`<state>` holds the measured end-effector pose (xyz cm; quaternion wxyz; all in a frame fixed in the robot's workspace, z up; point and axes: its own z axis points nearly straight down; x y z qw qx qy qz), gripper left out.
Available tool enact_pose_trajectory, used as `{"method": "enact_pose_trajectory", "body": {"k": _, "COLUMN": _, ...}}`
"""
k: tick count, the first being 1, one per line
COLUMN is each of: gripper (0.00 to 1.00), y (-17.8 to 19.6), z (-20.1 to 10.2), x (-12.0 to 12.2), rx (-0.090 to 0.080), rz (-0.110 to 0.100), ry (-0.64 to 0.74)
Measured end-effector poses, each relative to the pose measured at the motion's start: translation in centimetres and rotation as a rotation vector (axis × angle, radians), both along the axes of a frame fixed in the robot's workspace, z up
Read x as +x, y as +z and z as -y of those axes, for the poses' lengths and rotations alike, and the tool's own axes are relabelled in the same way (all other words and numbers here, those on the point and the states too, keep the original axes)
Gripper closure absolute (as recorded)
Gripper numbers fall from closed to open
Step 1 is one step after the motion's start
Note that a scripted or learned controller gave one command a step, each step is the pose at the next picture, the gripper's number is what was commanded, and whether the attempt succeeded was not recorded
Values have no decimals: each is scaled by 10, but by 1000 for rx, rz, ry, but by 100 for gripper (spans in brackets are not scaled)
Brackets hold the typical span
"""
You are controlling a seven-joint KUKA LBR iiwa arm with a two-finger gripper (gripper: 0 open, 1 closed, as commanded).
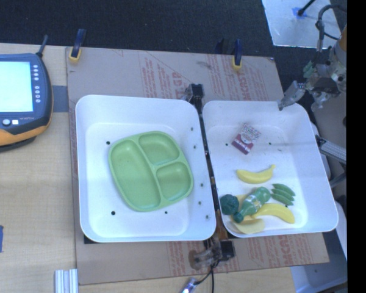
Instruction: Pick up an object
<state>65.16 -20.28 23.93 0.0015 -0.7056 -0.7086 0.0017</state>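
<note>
The right bin (305, 127) holds a small red and white packet (246, 138) near its middle. A yellow banana (255, 175) lies below the packet. At the bin's near edge a green pea pod (283, 193), a green bottle (254, 202), a dark green broccoli (229, 204) and a second banana (279, 213) lie bunched together. My gripper (305, 96) hangs over the far right corner of this bin, well away from the objects. It is open, with nothing between its fingers (289, 95).
The left bin (91, 121) holds a light green divided plate (150, 170). A teach pendant with an orange rim (15, 99) lies at the far left of the bench. Blue and yellow clamps (77, 44) grip the cardboard's far edge.
</note>
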Motion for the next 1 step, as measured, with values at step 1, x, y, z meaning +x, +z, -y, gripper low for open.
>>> {"method": "enact_pose_trajectory", "body": {"k": 1, "gripper": 0, "y": -140, "z": -36, "x": -14, "rx": 0, "rz": 5, "ry": 0}}
